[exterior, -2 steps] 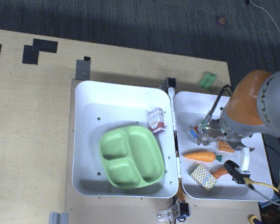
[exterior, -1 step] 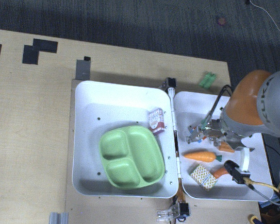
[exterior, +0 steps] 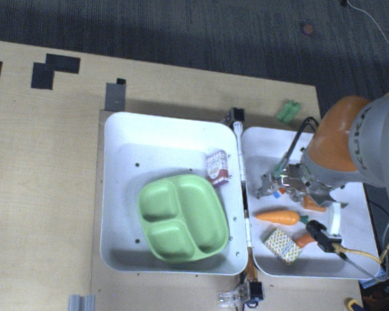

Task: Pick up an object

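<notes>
The tool (exterior: 275, 185) is seen low inside the right bin (exterior: 266, 145), near the bin's left wall and about halfway between its far and near edges. Whether it is released or clenched cannot be told, and nothing is seen held in it.

The nearest thing to be picked is judged to be the carrot (exterior: 278, 217). It lies on the bin floor just beside the tool, on the side toward the near edge of the desk (exterior: 35, 192). Its long axis runs from left to right, almost parallel to that near edge, with the thin end toward the left wall. A short move toward the near edge is therefore needed, with the grasp taken across the carrot.

A patterned block (exterior: 281, 245) is placed closer to the near edge, just beyond the carrot. In the left bin (exterior: 121, 179) a green plate (exterior: 184, 217) and a small packet (exterior: 217, 167) are found, well apart from the tool.
</notes>
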Tool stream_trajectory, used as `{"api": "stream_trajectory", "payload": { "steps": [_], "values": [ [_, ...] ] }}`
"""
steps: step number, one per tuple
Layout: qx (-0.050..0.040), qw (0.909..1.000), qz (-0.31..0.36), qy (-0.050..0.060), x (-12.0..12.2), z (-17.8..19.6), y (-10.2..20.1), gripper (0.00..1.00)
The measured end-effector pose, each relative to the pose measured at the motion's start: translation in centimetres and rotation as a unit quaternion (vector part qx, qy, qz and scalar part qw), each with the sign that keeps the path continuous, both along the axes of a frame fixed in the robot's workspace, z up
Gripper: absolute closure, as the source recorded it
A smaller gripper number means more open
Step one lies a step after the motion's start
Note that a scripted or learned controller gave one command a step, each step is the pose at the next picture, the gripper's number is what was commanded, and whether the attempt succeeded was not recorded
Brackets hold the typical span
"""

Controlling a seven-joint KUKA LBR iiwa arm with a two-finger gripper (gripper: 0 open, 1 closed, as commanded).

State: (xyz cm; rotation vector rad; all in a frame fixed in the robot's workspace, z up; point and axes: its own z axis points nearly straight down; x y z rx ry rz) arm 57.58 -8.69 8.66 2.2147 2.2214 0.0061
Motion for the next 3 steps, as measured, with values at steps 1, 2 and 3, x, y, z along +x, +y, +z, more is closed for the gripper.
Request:
{"api": "stream_trajectory", "payload": {
  "steps": [1, 2, 3],
  "values": [
    [0.0002, 1.0000, 0.001, -0.004, 0.2, 1.2, 0.1, 1.00],
    [0.0002, 1.0000, 0.001, -0.003, 0.2, 1.2, 0.1, 0.00],
    [-0.0004, 1.0000, -0.001, -0.002, -1.4, 0.0, 0.4, 0.00]
  ]
}}
